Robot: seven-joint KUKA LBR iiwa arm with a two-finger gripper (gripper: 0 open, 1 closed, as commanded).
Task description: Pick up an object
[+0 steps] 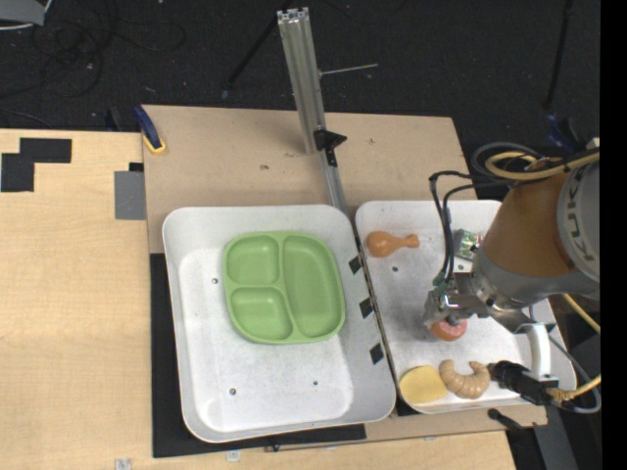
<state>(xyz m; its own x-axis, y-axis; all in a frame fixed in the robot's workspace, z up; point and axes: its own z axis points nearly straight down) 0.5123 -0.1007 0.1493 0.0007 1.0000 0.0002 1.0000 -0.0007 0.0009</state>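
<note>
Your gripper (447, 311) hangs low in the right white bin (411, 287), directly over a small round red-and-pink object (450, 330) and touching or nearly touching it; you cannot tell how its jaws stand. Near the bin's front edge lie a tan curled croissant-shaped toy (465, 379) and, just beside it, a pale yellow rounded piece (422, 386). An orange drumstick-shaped toy (389, 244) rests toward the back. The left white bin (265, 390) holds a light green three-compartment plastic tray (284, 287).

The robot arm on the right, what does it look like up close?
The arm is a thick rounded tube, grey with a broad orange-brown band and dark lettering on the grey part. Black cables loop beside it. Its hand is a small block of grey metal.
</note>
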